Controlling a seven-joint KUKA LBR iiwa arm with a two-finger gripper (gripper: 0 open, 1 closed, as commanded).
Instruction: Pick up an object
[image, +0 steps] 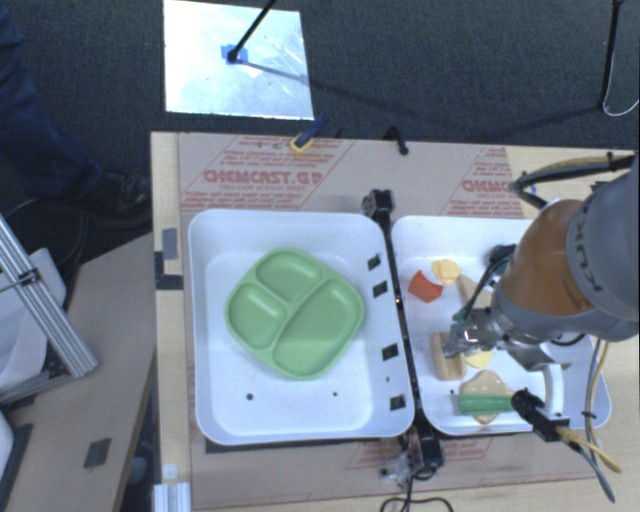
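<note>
Fingers (466, 338) hang low in the right bin (420, 236), near its left wall, directly over a tan piece (446, 359); I cannot tell how wide they stand.

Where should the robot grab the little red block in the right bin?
Probably from straight above, across the red block's two flat sides. It sits low on the right bin floor; a yellow piece lies close on its upper right, so the fingers should avoid that side.
</note>
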